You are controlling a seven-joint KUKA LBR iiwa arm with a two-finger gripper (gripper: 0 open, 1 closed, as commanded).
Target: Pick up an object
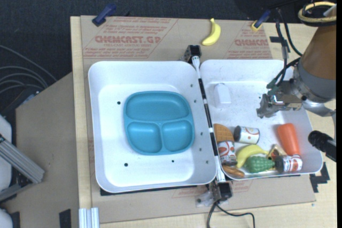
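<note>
Hand: the hand point(265, 108) hangs over the right bin point(235, 73), in its right half and toward the rear, reached in from the right on the grey arm point(320, 69) with its orange band.
Hand state: cannot be told from this view; the tip shows as a dark metal cluster against the white floor, with no object seen in it.
Nearest object: an orange carrot-shaped piece point(289, 139) lies just in front of the hand and slightly to the right, apart from it.
Front cluster: along the front wall of the right bin lie a small can point(247, 134) on its side, a second can point(226, 151) with red print, a yellow banana point(247, 152), a green bumpy object point(258, 164) touching the banana, and a red-and-white can point(292, 163) at the right end.
Rear of right bin: a pale, nearly white block point(222, 94) rests left of the hand, well apart from the front cluster.
Left bin: the left bin point(101, 115) carries a blue divided plate point(158, 122) with three compartments, set near its centre.
Bench: the bench point(139, 37) shows a brown printed board behind the bins; a second banana point(212, 33) lies on it beyond the bin rims, with blue clips point(103, 15) at the rear edge.
</note>
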